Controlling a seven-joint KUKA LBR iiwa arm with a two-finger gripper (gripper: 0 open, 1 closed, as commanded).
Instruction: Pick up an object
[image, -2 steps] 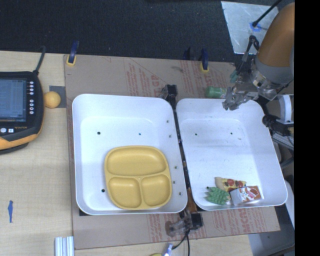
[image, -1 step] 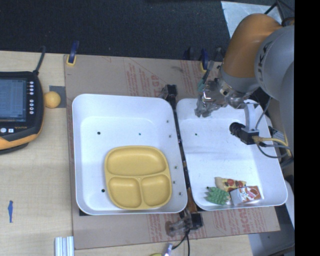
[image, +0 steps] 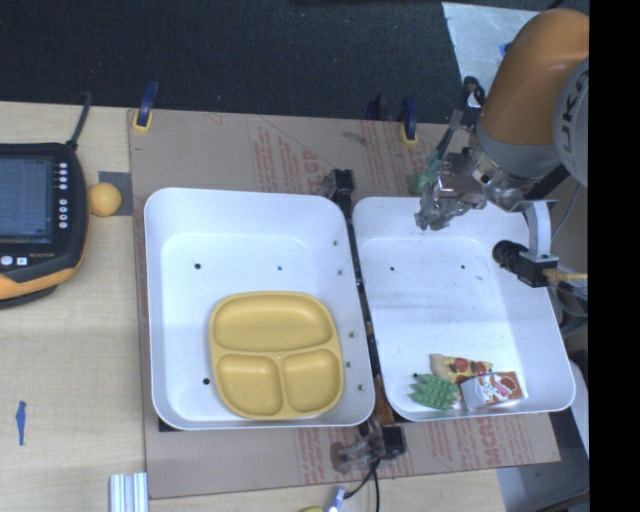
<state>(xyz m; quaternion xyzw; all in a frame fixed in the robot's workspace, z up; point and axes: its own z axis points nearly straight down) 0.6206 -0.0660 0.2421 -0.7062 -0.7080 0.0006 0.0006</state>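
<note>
Small toys (image: 468, 384) are heaped at the right bin's (image: 520, 300) near edge.
The pincer (image: 437, 215), grip state untellable, should be lowered squarely over one.

Tray (image: 275, 353) in left bin (image: 180, 225); small items (image: 468, 382) in right bin (image: 530, 310)

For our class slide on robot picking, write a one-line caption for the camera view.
Claw above the right bin's far edge; small packets lie in its near corner, a yellow divided tray in the left bin.

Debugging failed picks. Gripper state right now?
Gripper: cannot be told from this view; nothing seen between it, hovering over the right bin's far edge, away from the items at the near edge.
</note>
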